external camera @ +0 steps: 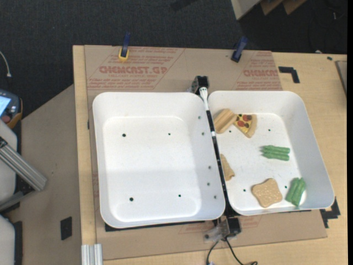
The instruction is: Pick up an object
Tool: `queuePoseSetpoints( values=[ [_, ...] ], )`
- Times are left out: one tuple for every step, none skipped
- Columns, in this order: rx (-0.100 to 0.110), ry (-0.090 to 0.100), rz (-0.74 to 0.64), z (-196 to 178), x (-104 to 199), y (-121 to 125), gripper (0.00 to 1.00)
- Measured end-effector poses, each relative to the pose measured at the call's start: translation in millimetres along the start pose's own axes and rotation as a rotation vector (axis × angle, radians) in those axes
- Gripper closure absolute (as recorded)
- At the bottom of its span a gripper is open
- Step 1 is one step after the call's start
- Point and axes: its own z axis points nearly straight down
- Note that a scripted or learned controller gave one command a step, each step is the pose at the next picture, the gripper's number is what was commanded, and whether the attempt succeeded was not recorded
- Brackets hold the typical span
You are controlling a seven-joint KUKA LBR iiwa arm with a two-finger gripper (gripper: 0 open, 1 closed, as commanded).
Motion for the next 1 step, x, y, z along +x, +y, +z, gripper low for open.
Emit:
queuePoseSetpoints(
  values=[
    [-0.006, -0.004, -0.001, -11.6, 0.7, 0.9, 1.00]
  ],
)
